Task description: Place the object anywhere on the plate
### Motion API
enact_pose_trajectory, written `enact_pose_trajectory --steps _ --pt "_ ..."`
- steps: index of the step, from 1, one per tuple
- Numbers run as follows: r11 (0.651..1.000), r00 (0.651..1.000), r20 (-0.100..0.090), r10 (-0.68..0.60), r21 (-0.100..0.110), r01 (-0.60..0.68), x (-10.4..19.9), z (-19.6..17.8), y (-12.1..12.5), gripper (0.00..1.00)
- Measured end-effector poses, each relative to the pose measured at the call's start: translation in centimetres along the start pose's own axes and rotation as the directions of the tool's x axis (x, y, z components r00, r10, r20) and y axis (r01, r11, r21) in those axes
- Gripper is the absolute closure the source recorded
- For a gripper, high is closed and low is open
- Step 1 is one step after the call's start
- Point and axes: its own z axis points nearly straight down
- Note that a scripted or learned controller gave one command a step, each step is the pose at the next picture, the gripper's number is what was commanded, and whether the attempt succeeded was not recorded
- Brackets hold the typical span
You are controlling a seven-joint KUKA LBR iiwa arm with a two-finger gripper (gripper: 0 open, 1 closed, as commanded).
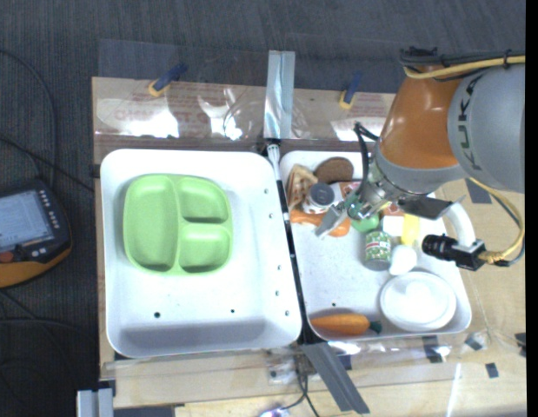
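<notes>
Grey-and-orange arm (442, 137) fills the upper right, reaching down into the right bin (308, 259) so its pincer (355, 205) can sort through the clutter there. Whether it grips anything I cannot tell. An orange piece (333, 224) lies just lower-left of it; the green plate (175, 222) waits in the left bin (251, 320).

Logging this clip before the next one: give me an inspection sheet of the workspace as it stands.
Surface: bench bearing left bin and right bin.
Job's things: green plate in the left bin, nothing on it.
Clutter: right bin holds a carrot, white bowl, small jar and other packed items.
Gripper: gripper low over the right bin's pile; grasp unclear.
Cables: black cable on the floor at left.
Surroundings: handheld pendant on dark carpet.
</notes>
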Motion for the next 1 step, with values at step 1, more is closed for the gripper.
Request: enact_pose_trajectory --steps 1 --pt "0.951 0.951 -0.002 -0.309 -0.003 0.309 7.1 -2.12 -1.2 1.0"
